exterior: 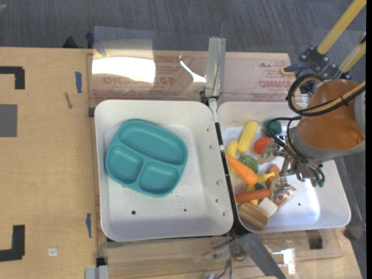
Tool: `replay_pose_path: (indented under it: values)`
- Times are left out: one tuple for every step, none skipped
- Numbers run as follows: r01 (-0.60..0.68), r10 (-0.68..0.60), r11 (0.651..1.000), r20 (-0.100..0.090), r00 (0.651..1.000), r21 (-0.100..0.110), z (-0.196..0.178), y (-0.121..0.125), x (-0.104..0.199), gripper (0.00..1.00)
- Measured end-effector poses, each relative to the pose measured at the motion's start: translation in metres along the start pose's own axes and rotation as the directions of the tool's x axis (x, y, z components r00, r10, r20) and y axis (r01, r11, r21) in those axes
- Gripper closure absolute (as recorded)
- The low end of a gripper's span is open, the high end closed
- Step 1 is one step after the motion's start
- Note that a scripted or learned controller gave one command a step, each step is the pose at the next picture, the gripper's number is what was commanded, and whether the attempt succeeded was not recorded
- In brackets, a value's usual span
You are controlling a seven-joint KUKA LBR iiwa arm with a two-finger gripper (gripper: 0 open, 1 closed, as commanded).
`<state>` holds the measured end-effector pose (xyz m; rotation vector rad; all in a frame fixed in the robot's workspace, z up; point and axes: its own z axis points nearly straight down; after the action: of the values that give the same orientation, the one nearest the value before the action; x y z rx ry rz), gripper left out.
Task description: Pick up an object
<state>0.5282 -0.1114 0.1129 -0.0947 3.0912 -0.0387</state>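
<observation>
The pick is judged not yet done: the pile of small plastic toy foods, among them a yellow corn cob (248, 135), a long orange carrot (242, 169) and a round wooden disc (253, 214), is seen lying in the shallow white right-hand bin (334, 211), and nothing is seen lifted. The two-finger metal gripper (283, 179) is lowered into that pile, at about three o'clock from the carrot, but whether it is released, clenched or grasping anything cannot be told. A teal divided plastic plate (146, 157) is left in the shallow white left-hand bin (116, 214), at nine o'clock.
</observation>
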Motion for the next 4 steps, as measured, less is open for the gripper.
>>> replay_pose_path:
  values:
    - [-0.143,0.143,0.990,0.022,0.989,0.005,-0.001,-0.004,0.013,0.00]
    - [-0.262,0.262,0.965,0.007,0.965,-0.012,0.001,-0.015,0.014,0.00]
    - [-0.363,0.363,0.932,0.005,0.932,-0.008,0.001,-0.017,0.005,0.00]
    - [-0.437,0.437,0.899,0.026,0.899,-0.004,0.000,-0.013,0.009,0.00]
